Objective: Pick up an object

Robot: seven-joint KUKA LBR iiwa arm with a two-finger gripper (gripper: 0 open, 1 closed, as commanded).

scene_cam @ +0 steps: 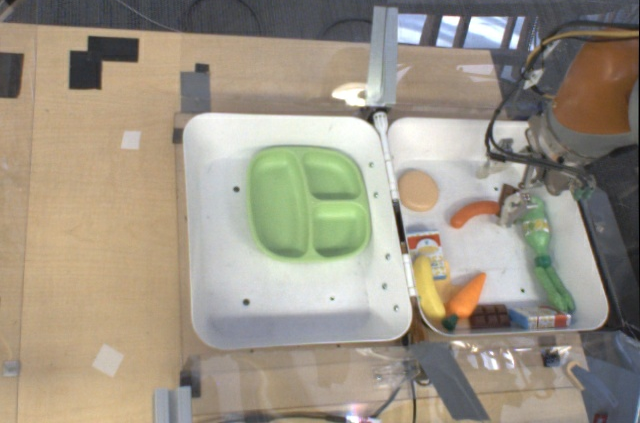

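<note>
My gripper (522,205) hangs over the right part of the right bin (596,309), under the arm's orange band (597,91). It is just above the top end of a pale green bottle-like toy (536,229) and just right of an orange-red sausage (472,213). Whether it touches either one is unclear. Further left in the same bin lie a tan round bun (419,190), a small carton (424,242), a yellow banana (428,285) and an orange carrot (466,294).
A dark green vegetable (553,286) lies below the pale toy. A brown chocolate bar (490,316) and a blue and red packet (540,318) sit along the bin's front wall. The left bin (215,241) holds a green divided plate (307,202).
</note>
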